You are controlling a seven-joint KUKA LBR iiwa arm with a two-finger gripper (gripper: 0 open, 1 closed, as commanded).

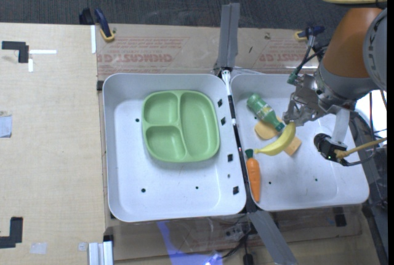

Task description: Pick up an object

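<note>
Camera view: end effector [300,111] above banana [278,144] in right bin [320,193]; finger spread unreadable.

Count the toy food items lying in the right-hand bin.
4: a green bottle near the bin's left wall, a banana in the middle, a tan piece partly under the banana, and a carrot by the left wall, nearer the front. More may hide under the gripper.

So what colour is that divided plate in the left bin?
Light green. The plate shows best in the camera view, lying in the white left bin.
</note>
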